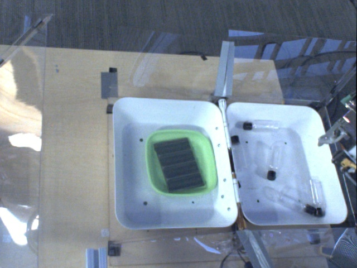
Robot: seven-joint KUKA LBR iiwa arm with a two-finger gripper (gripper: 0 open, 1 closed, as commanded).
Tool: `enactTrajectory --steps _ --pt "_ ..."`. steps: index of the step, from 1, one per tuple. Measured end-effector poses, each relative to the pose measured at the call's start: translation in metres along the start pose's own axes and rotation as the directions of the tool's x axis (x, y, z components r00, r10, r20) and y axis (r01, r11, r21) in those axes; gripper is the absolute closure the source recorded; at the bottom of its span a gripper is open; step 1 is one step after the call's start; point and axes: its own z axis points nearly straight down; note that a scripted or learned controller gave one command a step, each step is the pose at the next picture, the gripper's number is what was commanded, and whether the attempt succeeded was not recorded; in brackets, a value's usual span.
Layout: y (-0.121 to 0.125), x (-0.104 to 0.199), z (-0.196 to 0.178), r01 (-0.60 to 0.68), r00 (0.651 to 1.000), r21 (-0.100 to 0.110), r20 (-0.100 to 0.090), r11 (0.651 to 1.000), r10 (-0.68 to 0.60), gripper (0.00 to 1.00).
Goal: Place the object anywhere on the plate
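A lime green square plate (153, 149) sits in the middle of the left white bin (124, 166). A dark grey ridged rectangular block (178, 164) lies flat on the plate, turned slightly, inside the plate's rim. At the far right edge of the view, grey metal parts and cables (339, 132) stand beside the right bin.
The right white bin (279, 109) holds several clear tubes with black caps, one at the back (260, 125), one in the middle (274, 159), one at the front right (315, 196). A grey metal post (225, 68) rises behind the seam between the bins.
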Motion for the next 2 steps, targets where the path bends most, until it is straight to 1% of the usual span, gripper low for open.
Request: enactTrajectory --steps 1,2 --pt "0.006 -0.004 -0.063 -0.036 0.999 -0.006 -0.003 0.999 0.036 0.0" --pt "0.007 -0.005 -0.01 -0.087 0.996 0.001 0.001 0.996 0.087 0.0"
